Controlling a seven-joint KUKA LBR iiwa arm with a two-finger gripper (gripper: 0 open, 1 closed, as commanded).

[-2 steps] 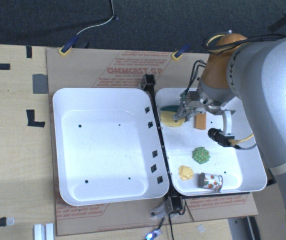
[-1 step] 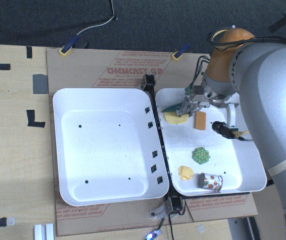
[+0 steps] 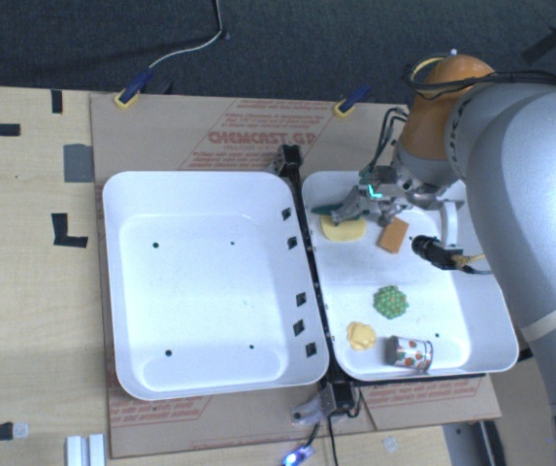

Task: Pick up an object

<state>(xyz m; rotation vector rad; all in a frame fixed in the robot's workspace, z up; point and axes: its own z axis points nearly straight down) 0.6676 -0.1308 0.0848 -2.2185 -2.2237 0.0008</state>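
Gripper (image 3: 365,199) sits low in the right bin (image 3: 486,299), over a yellow block (image 3: 343,229).
Whether it is grabbing anything cannot be told; an orange block (image 3: 392,236) lies just beside.

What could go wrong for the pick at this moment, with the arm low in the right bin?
The gripper hangs over the pale yellow soft wedge, and the orange-brown block lies close beside it: a descent may nudge the block or catch both. The wedge also sits near the right white plastic bin's far-left corner, so a push may jam it against the wall. I cannot tell how the jaws stand, so the grasp may miss.
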